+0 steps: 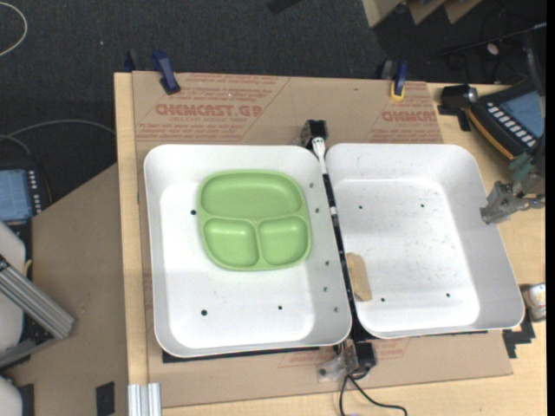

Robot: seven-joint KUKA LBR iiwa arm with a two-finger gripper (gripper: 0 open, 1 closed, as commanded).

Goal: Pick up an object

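Camera view's got the green divided plate [255, 221] sitting flat in the left bin [173, 310], while the gripper [507, 199] hangs way off at the right bin's [486, 310] outer edge, can't tell its jaw state.

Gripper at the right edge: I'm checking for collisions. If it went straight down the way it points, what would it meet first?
Probably the right bin's right rim or the bench just outside it: the gripper hangs over that edge. Depth is unclear from this slanted view.
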